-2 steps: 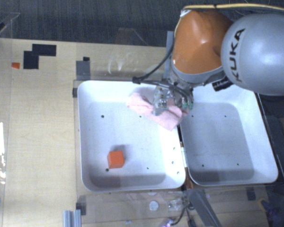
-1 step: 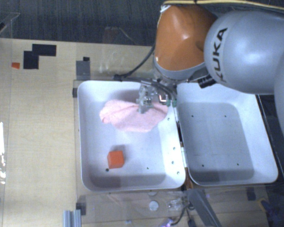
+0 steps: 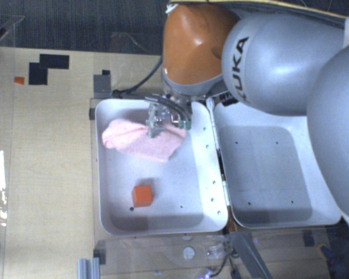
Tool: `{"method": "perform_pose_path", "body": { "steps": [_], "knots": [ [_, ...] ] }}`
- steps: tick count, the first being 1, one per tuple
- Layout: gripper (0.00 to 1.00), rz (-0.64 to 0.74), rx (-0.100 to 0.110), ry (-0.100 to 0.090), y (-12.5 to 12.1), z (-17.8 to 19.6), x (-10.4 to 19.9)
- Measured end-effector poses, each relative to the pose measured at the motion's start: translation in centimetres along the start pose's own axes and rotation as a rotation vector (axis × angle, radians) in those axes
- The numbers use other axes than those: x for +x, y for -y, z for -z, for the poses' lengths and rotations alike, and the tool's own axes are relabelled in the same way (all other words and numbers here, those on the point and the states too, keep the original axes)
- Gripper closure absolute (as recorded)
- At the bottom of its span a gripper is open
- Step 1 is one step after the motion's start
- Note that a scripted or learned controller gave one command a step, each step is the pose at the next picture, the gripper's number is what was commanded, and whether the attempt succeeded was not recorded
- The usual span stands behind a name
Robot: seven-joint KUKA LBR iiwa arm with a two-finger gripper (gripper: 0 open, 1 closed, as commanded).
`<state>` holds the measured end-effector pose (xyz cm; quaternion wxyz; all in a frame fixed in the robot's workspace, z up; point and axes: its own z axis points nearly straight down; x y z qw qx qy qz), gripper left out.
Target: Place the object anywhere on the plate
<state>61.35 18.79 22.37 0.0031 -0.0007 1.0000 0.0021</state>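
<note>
Pink cloth (image 3: 141, 140) lies crumpled in the far half of the left bin (image 3: 107, 214), and you can see the tool (image 3: 163, 122) directly over its right end, low enough to overlap the fabric. From this slant you cannot tell whether the tool is clenched or released, nor whether it touches the cloth. An orange block (image 3: 142, 196) sits apart from it, nearer the bin's front wall. The right bin (image 3: 267, 217) stands just beside, on the pale worktop (image 3: 46, 185)
</note>
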Motion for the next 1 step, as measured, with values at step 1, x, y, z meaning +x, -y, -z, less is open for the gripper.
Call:
{"method": "perform_pose_path", "body": {
  "steps": [1],
  "knots": [
    [0.00, -0.001, 0.000, 0.001, 0.02, 0.04, -0.02]
  ]
}}
